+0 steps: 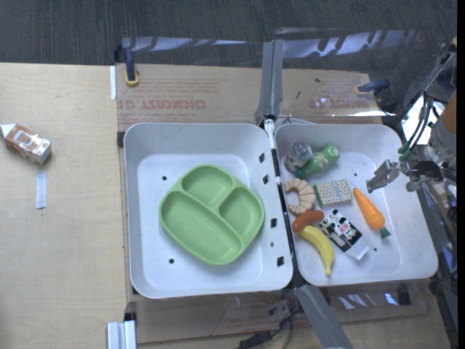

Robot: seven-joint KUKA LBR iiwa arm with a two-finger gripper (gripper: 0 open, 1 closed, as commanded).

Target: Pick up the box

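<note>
The open, empty pincer point(383, 174) could easily snag the orange plastic carrot point(370, 210) instead of the small speckled yellow-green box point(333, 192), since they're just beside each other.

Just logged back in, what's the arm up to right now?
The arm's hand hovers over the right bin, near its right side and above the carrot. It holds nothing. The box lies untouched in that bin among the banana, the croissant and the green bottle. A green divided plate sits in the left bin.
</note>
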